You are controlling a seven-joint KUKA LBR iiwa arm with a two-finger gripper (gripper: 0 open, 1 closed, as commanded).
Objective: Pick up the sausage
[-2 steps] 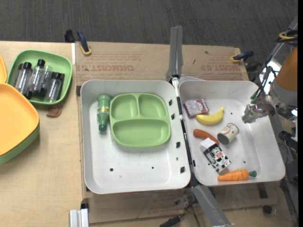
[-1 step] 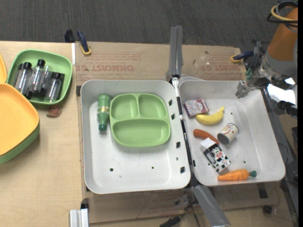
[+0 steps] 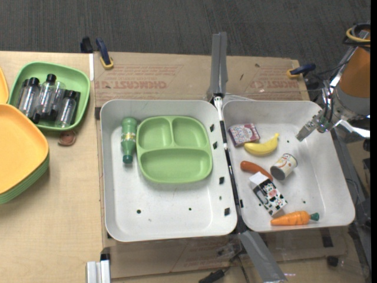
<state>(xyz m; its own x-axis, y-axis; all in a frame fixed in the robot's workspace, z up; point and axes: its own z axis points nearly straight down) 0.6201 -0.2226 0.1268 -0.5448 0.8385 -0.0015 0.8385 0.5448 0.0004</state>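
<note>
Hand (image 3: 310, 128) hangs over the right bin (image 3: 341, 181) — grip unclear — well apart from the sausage (image 3: 255, 168).

Dark grey ribbed carpet floor (image 3: 177, 10) across the far side. Light wooden tabletop (image 3: 53, 240) on the left, brown cardboard sheet (image 3: 159, 78) with red print under the two white bins (image 3: 112, 175), blue clamps (image 3: 105, 55) at its far edge. Even, flat lighting; metal frame bar (image 3: 218, 63) runs between the bins.
</note>
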